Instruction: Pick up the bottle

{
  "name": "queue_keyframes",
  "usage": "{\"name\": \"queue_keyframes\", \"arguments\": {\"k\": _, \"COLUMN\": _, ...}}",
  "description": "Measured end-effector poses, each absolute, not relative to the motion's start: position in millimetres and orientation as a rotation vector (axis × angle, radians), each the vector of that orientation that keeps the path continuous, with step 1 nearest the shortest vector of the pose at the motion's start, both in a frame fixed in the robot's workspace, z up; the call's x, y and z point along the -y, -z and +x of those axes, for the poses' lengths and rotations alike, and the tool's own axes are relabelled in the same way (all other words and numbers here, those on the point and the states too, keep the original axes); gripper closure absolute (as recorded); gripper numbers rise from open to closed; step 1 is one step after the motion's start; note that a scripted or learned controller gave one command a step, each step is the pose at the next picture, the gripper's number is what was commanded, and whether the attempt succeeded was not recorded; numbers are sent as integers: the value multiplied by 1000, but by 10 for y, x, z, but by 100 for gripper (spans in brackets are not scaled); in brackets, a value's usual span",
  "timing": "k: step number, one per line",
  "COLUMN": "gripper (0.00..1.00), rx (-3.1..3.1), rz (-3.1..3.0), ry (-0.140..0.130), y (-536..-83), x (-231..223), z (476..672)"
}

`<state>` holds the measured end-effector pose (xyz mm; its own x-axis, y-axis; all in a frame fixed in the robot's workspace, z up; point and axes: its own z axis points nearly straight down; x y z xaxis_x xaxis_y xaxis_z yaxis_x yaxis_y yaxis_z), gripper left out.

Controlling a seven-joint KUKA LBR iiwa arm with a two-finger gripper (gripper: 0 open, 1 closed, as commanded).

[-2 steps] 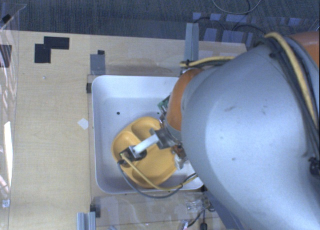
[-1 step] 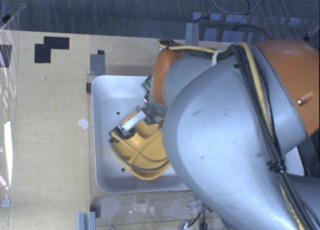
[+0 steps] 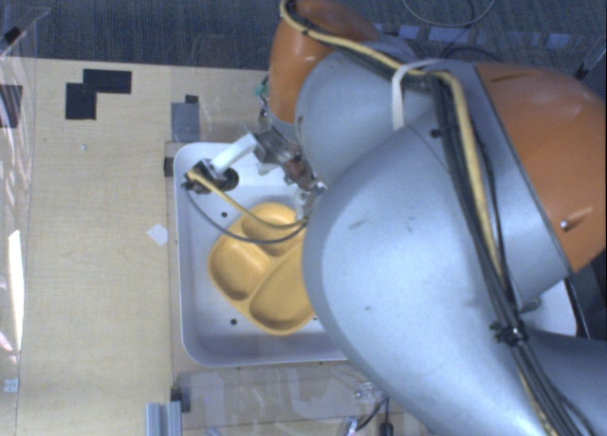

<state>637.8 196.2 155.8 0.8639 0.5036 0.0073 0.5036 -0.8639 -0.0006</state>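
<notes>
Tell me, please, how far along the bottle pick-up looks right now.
Done: the arm reaches over the white bin. In hand: the pincer hangs at the bin's far end, by the yellow dish. Left: nothing visible confirms a grasp, so gripping and lifting the bottle remain.

The arm (image 3: 417, 273) is built of big, rounded grey shells with a smooth, slightly shiny skin. A wide orange band (image 3: 545, 154) shows at the right, and a second orange section (image 3: 308, 50) is nearer the wrist. A bundle of dark and pale yellow cables (image 3: 474, 207) runs along the shells, tied by a white strap (image 3: 402, 83).
</notes>
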Motion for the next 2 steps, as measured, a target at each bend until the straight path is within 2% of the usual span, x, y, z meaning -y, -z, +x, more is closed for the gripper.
{"name": "queue_keyframes", "arguments": {"k": 1, "gripper": 0, "rx": 728, "rz": -3055, "ry": 11, "y": -2841, "x": -1744, "z": 6248}}
{"name": "queue_keyframes", "arguments": {"k": 2, "gripper": 0, "rx": 811, "rz": -3034, "ry": -2, "y": -1649, "x": -1730, "z": 5612}}
